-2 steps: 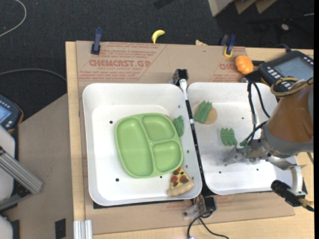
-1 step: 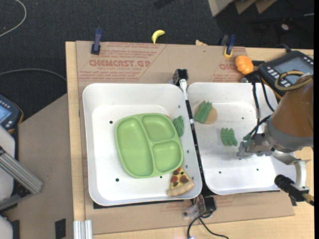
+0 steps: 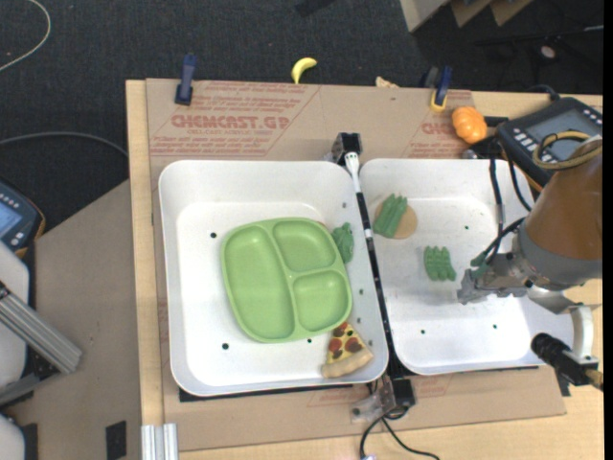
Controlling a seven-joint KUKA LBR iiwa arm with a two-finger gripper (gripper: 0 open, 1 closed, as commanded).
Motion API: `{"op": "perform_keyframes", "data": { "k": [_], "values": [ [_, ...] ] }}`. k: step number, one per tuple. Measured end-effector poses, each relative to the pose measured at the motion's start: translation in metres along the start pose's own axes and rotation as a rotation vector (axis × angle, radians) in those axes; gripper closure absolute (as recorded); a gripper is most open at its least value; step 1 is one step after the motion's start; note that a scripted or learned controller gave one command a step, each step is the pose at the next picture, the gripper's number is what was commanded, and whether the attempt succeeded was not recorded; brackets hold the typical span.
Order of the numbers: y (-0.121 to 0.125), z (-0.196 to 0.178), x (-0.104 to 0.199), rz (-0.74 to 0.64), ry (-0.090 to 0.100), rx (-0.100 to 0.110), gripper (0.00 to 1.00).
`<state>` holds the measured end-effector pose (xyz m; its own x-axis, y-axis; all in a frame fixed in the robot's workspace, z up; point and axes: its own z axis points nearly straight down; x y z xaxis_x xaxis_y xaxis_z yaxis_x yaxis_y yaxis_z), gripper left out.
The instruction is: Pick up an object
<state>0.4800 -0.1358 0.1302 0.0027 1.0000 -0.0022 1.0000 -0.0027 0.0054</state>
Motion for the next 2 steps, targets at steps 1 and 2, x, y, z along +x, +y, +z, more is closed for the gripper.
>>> {"op": "perform_keyframes", "data": {
  "k": [1, 2],
  "values": [
    [0.001, -0.01, 0.0, 0.0, -0.001, -0.002, 1.0],
    [0.0, -0.04, -0.018, -0.002, -0.001, 0.001, 1.0]
  ]
}}
